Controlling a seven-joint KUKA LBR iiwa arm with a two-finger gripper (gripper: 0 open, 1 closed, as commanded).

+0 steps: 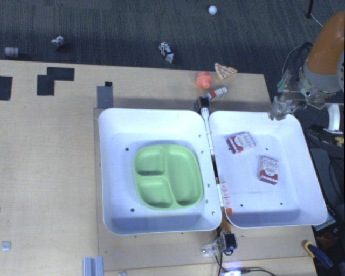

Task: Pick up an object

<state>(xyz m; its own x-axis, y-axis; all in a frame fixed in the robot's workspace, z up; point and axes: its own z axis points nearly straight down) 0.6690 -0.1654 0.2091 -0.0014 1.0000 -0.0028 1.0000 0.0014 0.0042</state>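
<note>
- Two shallow white bins with rounded corners and a smooth, matte plastic look are seen side by side on a pale wooden bench [48, 178].
- The left bin [116, 135] is occupied by a light green divided tray [168, 176], rounded-square in shape, with three recessed compartments and a smooth surface.
- In the right bin [291, 210] two small flat packets are found, both printed red and white. The upper packet [240, 142] lies tilted near the bin's middle; the lower packet [268, 169] lies to its right and nearer the camera. They are apart, not touching.
- The gripper [278, 109] is observed above the far right corner of the right bin, at its rim, well apart from both packets. Nothing is seen between its fingers; whether they are spread or closed cannot be told, as the view is too small and cluttered there.
- The arm's orange band [326, 46] is seen at the upper right, with grey cables beside it.
- Beyond the bins, an orange ball [204, 80], a wedge-shaped toy pizza slice [225, 70] and a small red-and-white tube [217, 94] lie on the bench's far edge.
- Small scattered items, including a white ball [212, 9], lie on the dark carpet [135, 27].
- Black square patches [59, 74] are noted on the bench at the far left.
</note>
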